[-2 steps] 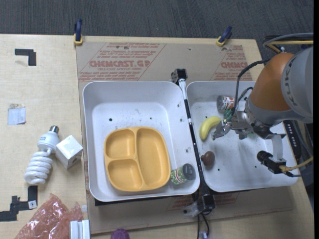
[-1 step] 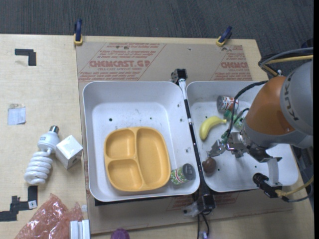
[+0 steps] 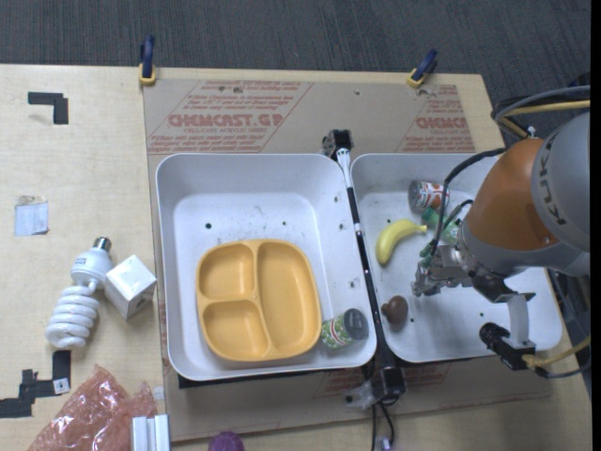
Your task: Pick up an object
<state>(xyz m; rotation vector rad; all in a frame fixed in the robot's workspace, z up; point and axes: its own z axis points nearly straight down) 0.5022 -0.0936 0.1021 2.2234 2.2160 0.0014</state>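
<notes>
The banana (image 3: 398,238) lies in the right bin (image 3: 462,341), just up and to the left of my claw (image 3: 427,280), not touching it. A small brown object (image 3: 395,310) sits just below and left of my claw, and a can (image 3: 427,195) lies beyond the banana near the bin's far wall. I cannot tell whether my claw is apart or together. Further left, the other bin (image 3: 178,280) holds a yellow divided plate (image 3: 258,299) with a small jar (image 3: 345,328) at its near right corner.

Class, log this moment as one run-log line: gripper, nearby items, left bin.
gripper: over right bin, grasp unclear | near: banana, brown item, can | left bin: yellow tray
</notes>
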